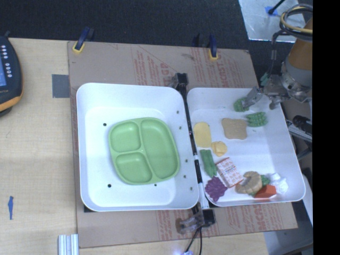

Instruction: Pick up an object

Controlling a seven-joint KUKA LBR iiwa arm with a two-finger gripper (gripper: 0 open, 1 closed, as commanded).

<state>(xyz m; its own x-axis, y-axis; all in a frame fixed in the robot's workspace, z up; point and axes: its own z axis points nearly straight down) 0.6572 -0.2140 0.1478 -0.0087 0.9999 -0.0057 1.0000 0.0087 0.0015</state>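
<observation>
The right bin (287, 142) holds several toy foods: a tan slice (234, 128), a yellow piece (202, 134), a small yellow lump (218, 148), a green pickle (208, 162), a red-and-white packet (228, 171) and purple grapes (215, 187). Two leafy green pieces lie at the bin's far right, one (241, 105) by the back wall and one (256, 119) just nearer. My gripper (260, 102) hangs over that far right corner with its fingers spread apart. One fingertip (249, 99) sits right beside the back green piece. Nothing shows between the fingers.
The left bin (90, 105) carries a light green divided plate (143, 150). A brown item (251, 182), a red piece (265, 192) and a white scrap (280, 185) crowd the right bin's near corner. A black divider bar (188, 137) runs between the bins. A handheld pendant (8, 70) lies at the far left.
</observation>
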